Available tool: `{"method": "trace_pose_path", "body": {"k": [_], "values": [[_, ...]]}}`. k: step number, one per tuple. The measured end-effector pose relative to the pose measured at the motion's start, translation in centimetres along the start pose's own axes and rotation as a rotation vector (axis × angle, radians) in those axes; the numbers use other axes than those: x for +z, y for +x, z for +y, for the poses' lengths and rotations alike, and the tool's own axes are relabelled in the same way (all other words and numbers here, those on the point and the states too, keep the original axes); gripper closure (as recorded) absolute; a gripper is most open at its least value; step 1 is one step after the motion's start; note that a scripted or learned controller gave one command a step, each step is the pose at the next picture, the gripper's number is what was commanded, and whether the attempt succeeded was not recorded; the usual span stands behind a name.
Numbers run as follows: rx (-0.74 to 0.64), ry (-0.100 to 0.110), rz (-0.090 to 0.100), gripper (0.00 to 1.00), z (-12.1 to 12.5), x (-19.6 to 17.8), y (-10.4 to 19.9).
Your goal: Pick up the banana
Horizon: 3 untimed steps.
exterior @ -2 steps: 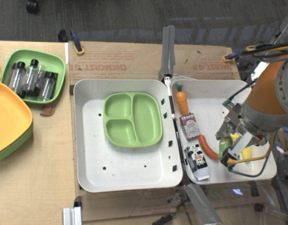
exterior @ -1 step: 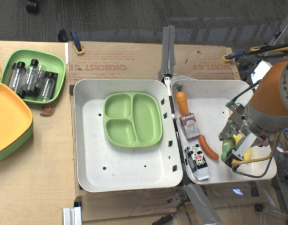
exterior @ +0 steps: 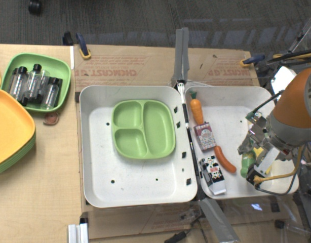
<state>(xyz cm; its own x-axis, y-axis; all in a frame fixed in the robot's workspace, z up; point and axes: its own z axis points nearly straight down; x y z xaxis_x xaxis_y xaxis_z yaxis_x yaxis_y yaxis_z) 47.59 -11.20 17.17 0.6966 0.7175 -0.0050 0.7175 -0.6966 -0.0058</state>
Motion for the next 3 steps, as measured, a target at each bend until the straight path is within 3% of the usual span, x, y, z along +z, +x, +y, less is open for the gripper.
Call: {"method": "trace_pose_path", "body": {"k": [1, 2, 3], "values": [[0.447, -0.002, 0.001, 1.00, -0.9, -1.6, 1.1], [0.194, 0.000, 0.001, 1.00, 2.6, -0.9, -2.6], [0.572, 0.001, 0.000, 1.00, 1.6, 1.4, -1.7]]}}
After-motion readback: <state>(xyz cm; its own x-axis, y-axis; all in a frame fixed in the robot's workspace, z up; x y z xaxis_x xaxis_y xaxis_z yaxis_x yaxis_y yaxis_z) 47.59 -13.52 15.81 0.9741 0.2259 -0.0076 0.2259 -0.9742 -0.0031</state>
